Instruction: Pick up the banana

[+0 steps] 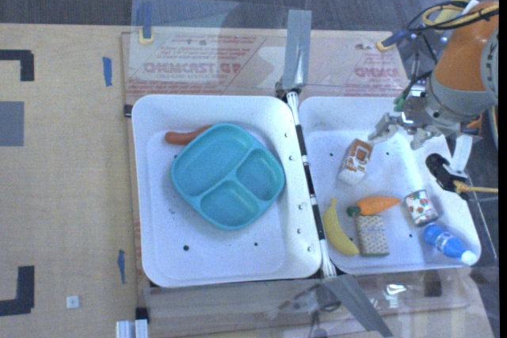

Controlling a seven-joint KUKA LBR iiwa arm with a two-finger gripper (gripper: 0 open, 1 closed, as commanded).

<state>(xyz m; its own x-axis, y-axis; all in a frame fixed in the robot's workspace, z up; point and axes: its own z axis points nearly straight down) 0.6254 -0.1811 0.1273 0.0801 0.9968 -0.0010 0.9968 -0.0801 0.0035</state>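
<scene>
The yellow banana (339, 230) lies at the front left corner of the right bin (317, 123), curved along its left wall, next to a speckled sponge (371, 235). My gripper (402, 129) hangs over the back right part of the same bin, well behind and to the right of the banana. Its fingers are spread open with nothing between them. The grey arm with its orange band (463, 67) reaches in from the right.
In the right bin are also a small white carton (356, 160), a carrot (377, 204), a printed can (420, 207) and a blue bottle (448, 243). The left bin (150, 194) holds a blue divided plate (228, 175) lying over a red-orange stick (184, 136).
</scene>
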